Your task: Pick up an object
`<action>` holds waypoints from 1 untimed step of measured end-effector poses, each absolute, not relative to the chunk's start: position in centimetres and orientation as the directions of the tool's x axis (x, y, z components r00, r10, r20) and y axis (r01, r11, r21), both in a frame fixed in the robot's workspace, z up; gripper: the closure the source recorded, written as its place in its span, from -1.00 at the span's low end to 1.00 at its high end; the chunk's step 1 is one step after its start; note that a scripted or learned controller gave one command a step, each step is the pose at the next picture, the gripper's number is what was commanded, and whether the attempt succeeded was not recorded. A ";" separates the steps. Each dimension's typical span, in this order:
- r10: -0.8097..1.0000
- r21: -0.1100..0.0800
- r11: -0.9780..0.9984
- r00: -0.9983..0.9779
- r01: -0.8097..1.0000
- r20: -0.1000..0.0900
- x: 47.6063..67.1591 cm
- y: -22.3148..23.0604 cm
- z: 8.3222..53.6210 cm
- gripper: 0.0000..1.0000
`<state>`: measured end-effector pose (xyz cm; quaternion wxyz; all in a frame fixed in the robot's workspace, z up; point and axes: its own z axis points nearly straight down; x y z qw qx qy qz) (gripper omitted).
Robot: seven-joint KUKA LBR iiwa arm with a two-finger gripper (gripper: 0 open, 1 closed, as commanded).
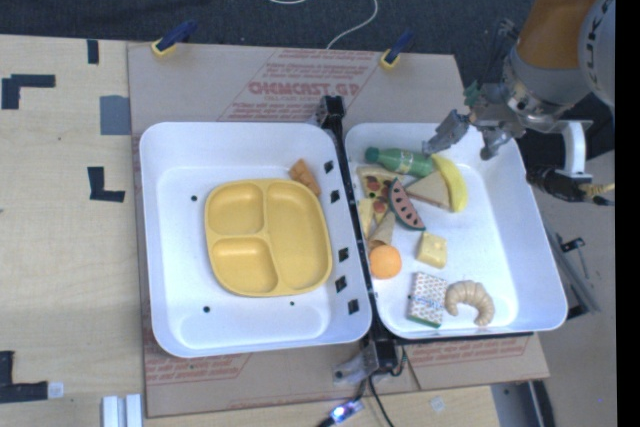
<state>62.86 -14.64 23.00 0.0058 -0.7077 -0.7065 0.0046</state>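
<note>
A curved yellow plastic banana (452,182) lies near the far edge of the right-hand shallow white bin (535,245), resting against a tan toy sandwich wedge (425,189) and just beside a green plastic bottle (398,158) lying on its side. Directly above them hovers the grey two-finger gripper (467,135), its fingers spread wide and holding nothing. A clean pick likely calls for a straight descent with the fingers straddling the banana across its narrow width, clear of the sandwich wedge and the bin's far wall. Crowding is the main hazard: a red watermelon slice (403,204), a pizza slice (374,198), a pale yellow cheese cube (432,249), an orange ball (385,261), a tan croissant (471,300) and a small speckled green-edged block (427,298) share the bin. In the left-hand white bin (170,245) sits a yellow three-compartment plate (268,237), with a small orange piece (305,176) near its far corner.
</note>
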 end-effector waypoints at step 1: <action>1.000 -0.002 0.001 -0.001 1.000 0.000 63.1 -14.6 23.8 -1.00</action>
